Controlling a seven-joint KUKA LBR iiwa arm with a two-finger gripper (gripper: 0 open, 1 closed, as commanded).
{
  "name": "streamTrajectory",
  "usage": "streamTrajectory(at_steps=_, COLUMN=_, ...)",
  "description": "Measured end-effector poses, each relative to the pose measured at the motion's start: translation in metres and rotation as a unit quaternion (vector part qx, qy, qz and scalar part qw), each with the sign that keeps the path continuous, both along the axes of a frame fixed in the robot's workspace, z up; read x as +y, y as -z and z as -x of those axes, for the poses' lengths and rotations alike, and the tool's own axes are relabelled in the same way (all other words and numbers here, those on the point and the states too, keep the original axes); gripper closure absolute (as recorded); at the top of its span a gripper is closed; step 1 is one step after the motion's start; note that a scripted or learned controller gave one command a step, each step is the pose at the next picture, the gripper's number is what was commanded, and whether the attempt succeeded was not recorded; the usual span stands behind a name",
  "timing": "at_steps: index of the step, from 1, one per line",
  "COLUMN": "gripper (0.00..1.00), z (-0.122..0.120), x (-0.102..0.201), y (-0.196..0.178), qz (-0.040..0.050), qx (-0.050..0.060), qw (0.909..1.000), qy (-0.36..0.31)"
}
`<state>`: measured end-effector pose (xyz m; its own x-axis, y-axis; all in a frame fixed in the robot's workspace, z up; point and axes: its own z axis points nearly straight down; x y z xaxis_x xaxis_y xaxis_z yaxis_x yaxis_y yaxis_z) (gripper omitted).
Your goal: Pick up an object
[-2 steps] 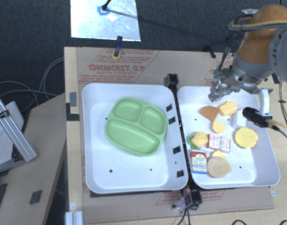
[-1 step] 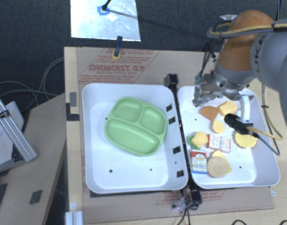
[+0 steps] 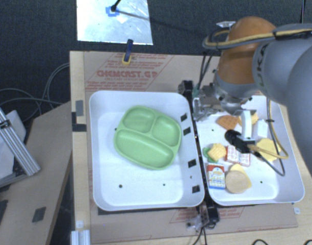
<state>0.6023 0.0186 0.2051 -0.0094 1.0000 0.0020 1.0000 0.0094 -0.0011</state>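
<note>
My gripper hangs low over the far left corner of the right bin, close to the wall between the two bins. Several toy food pieces lie in that bin. An orange wedge is just right of the gripper. Further forward lie a yellow-green piece, a pink wafer block, a small red and white carton and a tan round piece. A yellow slice lies to the right. The view does not show anything held by the gripper.
The left bin holds a green divided plate. The grey arm with its orange band covers the far right part of the right bin. Cardboard lies under both bins.
</note>
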Motion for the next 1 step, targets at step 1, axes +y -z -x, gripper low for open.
streamTrajectory(at_steps=1, gripper=1.0, z=0.0194, x=0.054, y=-0.0195, qz=-0.0005, qx=-0.001, qw=1.0, qy=-0.001)
